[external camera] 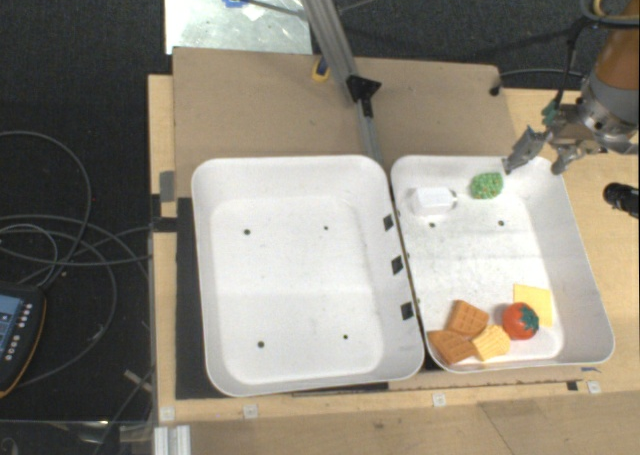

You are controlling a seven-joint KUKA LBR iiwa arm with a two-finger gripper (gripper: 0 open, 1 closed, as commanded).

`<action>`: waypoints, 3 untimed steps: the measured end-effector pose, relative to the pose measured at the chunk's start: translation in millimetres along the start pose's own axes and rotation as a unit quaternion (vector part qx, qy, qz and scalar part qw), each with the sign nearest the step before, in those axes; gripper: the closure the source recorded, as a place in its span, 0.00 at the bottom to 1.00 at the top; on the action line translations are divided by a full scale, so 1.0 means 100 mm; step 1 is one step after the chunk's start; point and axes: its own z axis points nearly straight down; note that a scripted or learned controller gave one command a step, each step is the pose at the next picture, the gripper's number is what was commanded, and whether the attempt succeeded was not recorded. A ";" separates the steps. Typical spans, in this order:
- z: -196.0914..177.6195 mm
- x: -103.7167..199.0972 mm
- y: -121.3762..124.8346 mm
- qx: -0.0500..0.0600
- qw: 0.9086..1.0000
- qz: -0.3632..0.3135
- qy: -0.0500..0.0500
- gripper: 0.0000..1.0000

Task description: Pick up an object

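We see the gripper (pixel 540 155) above the far right corner of the right bin (pixel 560 233), with its two fingers spread apart and nothing between them. The arm (pixel 615 83) enters from the right edge and is cut off there, so we see little more than the wrist and part of the orange band.

The right bin holds all the loose items. A green bumpy object (pixel 487 185) lies near the far wall, just left of the gripper and apart from it. A white object (pixel 432 200) lies near the far left corner; it blends with the bin floor and we cannot make out its shape. At the near edge, two waffle-patterned orange pieces (pixel 466 319) and a smaller yellow waffle piece (pixel 491 343) lie touching one another. A red tomato-like toy (pixel 520 321) sits just beside them, touching a yellow wedge (pixel 533 300).

The left bin (pixel 300 273) shows four small dark dots on its floor. Black clips (pixel 397 264) sit along the seam between the bins. A grey pole (pixel 330 33) slants over the far side of the bench (pixel 260 103). A handheld controller (pixel 18 328) lies on the floor at the left, partly cut off; its screen is unreadable. We find no legible writing.
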 end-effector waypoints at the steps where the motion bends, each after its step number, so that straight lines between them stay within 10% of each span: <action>1: 0.61 -0.01 -0.06 0.000 1.000 0.001 0.000 0.00; 2: 1.12 -0.01 -0.06 0.000 1.000 0.000 0.000 0.00; 3: 0.97 -0.01 -0.03 -0.004 1.000 -0.001 -0.001 1.00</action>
